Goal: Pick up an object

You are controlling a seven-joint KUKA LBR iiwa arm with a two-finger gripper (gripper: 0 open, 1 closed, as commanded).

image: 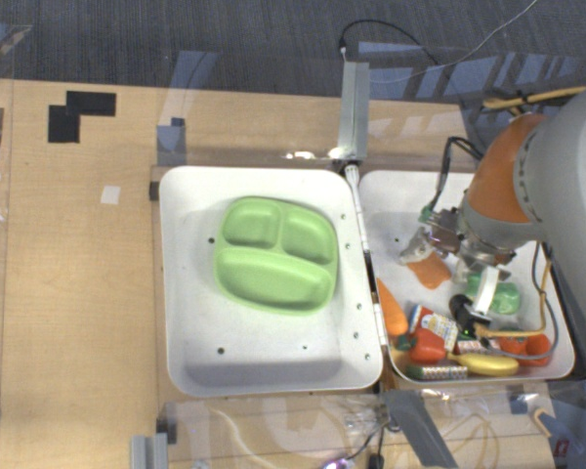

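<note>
The right white bin [391, 203] holds a heap of toy food along its near side. There is an orange carrot [393, 309], a flat orange piece [432, 274], a red chunk [428, 346], a yellow banana [486, 363] and a green item [505, 299]. My gripper [455, 246] hangs low over the middle of this bin, under the orange wrist band [503, 179]. It sits just above and behind the flat orange piece. I see nothing clearly held in it.
In the left white bin [186, 350] lies a green divided plate [275, 252]. A metal post [354, 106] stands behind the wall between the two bins. Cables run behind the right bin. The wooden bench [68, 291] stretches to the left.
</note>
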